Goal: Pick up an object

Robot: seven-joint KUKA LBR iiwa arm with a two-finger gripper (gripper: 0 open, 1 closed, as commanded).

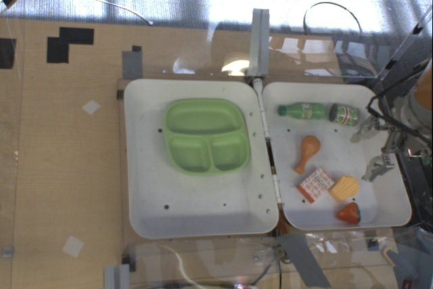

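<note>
Grey arm w/ orange band, black cables, silver metal gripper (374, 149) at wrist.

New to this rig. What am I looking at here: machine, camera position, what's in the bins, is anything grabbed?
One camera, fixed above the bench, looks down at a slant on two shallow white bins side by side. The machine is a grey robot arm reaching in from the right; its two-finger claw hangs over the right bin's right side, open, with nothing between its fingers. The left bin holds a green divided plate. The right bin holds a green bottle lying on its side, a toy drumstick, a small red and white box, a yellow wedge and a red strawberry-like toy. The job is to pick up one object; none is picked up yet.
</note>
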